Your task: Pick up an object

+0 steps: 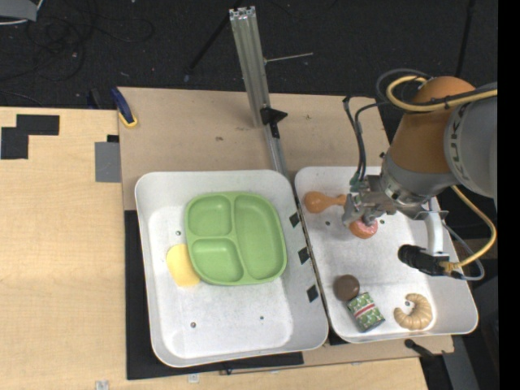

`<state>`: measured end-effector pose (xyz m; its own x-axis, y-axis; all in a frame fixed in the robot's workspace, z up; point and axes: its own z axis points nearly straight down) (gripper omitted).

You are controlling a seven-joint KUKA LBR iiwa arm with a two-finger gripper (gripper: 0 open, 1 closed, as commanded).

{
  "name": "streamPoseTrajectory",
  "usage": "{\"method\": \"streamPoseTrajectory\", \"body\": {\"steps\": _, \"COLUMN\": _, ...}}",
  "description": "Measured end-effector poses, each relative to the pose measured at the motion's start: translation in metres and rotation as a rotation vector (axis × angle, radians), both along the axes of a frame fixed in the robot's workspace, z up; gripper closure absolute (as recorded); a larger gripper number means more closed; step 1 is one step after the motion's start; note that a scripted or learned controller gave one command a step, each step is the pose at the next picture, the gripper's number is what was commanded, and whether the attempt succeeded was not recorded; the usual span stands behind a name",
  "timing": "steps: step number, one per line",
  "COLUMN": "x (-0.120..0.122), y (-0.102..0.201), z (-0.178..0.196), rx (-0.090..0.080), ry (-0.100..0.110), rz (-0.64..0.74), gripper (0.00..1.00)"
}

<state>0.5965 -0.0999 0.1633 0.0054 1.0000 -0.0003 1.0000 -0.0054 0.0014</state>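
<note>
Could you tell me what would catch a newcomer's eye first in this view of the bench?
Most likely the bright green divided plate lying in the left bin, with a yellow object tucked against its left edge. Next comes the grey and orange arm, reaching in from the right, its gripper low over a small red object in the right bin.

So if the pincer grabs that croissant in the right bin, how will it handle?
The croissant looks like a small toy, so probably light and stiff. Its curved, tapered shape may let fingers slip off. It lies flat near the right bin corner, so it's unlikely to roll.
</note>
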Motion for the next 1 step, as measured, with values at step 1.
{"method": "streamPoseTrajectory", "body": {"steps": 1, "x": 0.0008, "y": -0.0014, "z": 0.0498, "rx": 0.000, "ry": -0.002, "rz": 0.005, "gripper": 1.00}}
